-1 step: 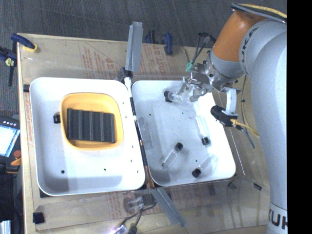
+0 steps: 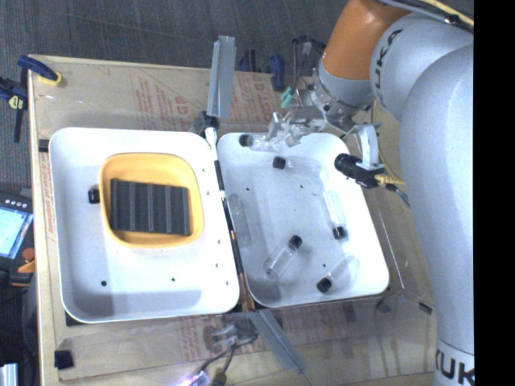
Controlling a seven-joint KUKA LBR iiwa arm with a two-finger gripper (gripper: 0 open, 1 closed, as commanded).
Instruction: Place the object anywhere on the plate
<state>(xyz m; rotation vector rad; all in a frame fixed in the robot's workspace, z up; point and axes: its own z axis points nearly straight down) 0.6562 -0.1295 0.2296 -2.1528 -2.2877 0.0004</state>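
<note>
Gripper, finger state impossible to tell, poised over right bin's far rim beside a clear vial; slick tube likely to slip before reaching yellow plate in left bin.

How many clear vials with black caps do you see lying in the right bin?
3 clearly: one vial near centre, one by the front-right corner, one along the right side. Another may sit under the gripper.
</note>
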